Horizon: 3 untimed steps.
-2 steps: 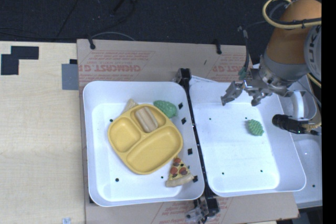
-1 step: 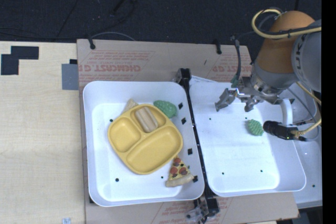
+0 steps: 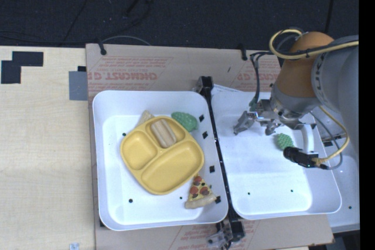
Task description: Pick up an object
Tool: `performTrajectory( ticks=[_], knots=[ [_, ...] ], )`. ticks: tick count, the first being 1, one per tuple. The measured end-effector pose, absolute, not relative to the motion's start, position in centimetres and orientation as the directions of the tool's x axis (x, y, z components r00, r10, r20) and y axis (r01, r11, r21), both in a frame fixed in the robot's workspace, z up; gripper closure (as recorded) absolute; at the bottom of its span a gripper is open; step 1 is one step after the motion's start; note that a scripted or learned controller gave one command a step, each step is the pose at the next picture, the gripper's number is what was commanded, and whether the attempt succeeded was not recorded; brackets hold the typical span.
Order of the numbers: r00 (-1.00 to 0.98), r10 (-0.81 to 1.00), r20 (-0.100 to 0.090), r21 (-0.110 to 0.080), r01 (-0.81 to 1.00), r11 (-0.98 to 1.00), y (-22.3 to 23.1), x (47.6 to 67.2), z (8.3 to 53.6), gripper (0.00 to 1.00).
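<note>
The hand (image 3: 253, 121) hangs open and empty over the right bin (image 3: 275, 184), placed for a grab at the green toy (image 3: 285, 140) lying just to its right.

The arm (image 3: 343, 76) has a smooth grey housing with rounded surfaces. A rounded orange band (image 3: 304, 67) sits above the wrist. Yellow cable (image 3: 281, 44) loops over the top of the orange section, and a second yellow run curves down the lower side toward a black connector (image 3: 300, 156). Thin black cables (image 3: 256, 76) run alongside the wrist. The gripper (image 3: 256, 124) is built from grey metal parts, with slim, angular fingers (image 3: 242, 124). A white bracket (image 3: 309, 139) sits below the wrist assembly.
</note>
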<state>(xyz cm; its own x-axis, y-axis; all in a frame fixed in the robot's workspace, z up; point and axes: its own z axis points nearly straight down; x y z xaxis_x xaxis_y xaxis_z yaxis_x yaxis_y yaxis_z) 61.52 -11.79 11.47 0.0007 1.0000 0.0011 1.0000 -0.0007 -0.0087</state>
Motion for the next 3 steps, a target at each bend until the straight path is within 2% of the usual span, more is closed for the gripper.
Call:
performTrajectory(
  ticks=[1, 2, 3],
  knots=[
    [0.001, 1.0, 0.001, -0.007, 1.0, -0.001, -11.7, 61.4, 8.5, 0.0],
    [0.003, 1.0, 0.001, -0.006, 1.0, -0.003, -11.8, 61.5, 9.7, 1.0],
    [0.004, 1.0, -0.001, 0.003, 1.0, -0.004, -12.3, 61.8, 15.9, 1.0]
  ],
)
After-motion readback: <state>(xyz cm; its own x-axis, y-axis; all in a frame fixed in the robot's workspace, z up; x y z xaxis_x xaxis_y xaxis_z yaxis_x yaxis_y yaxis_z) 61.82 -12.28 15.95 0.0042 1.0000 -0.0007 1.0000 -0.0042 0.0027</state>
